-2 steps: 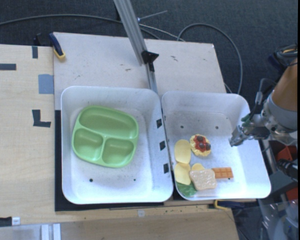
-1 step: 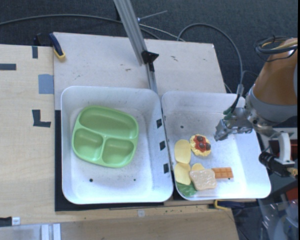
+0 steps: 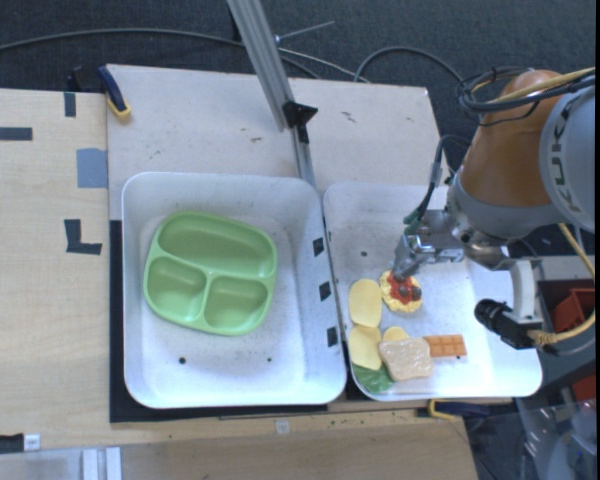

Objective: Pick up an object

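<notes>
From my remote seat I see the arm (image 3: 525, 158) reaching in over the right bin (image 3: 500, 373), its gripper (image 3: 408, 268) lowered just above a small yellow toy food piece with a red topping (image 3: 403, 292). The gripper's tip sits right at the top edge of that piece, and from this angle it may be touching it; I cannot tell whether it is parted or closed, and I see nothing clearly held.

The other toy foods lie near the bin's front-left corner: a pale yellow oval piece (image 3: 365, 302) just left of the red-topped one, another yellow piece (image 3: 364, 346) below it, a slice of toast (image 3: 407, 358) resting beside that over a green leaf (image 3: 373, 376), and an orange wafer (image 3: 444, 346) just right of the toast.

In the left bin (image 3: 140, 368) sits a green divided plate (image 3: 211, 272), flat and well apart from the gripper.
</notes>
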Action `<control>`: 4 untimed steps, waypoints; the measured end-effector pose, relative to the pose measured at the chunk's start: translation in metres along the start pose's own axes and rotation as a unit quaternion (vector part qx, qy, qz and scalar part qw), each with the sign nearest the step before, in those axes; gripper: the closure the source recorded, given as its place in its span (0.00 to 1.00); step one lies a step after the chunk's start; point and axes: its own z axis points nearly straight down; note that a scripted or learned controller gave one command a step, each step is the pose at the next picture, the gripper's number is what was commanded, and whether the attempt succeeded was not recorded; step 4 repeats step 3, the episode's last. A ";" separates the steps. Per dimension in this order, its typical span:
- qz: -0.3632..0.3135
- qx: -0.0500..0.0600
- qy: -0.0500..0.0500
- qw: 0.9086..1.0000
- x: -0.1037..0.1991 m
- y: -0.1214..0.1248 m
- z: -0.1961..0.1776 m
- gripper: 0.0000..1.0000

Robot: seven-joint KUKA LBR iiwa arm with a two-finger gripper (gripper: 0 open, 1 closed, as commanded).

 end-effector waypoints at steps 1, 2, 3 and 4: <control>0.000 0.000 0.000 1.000 0.052 0.025 0.013 1.00; -0.001 -0.002 0.000 1.000 0.105 0.053 0.005 1.00; 0.000 -0.001 0.000 1.000 0.151 0.072 -0.001 1.00; 0.000 -0.001 0.000 1.000 0.151 0.072 -0.001 1.00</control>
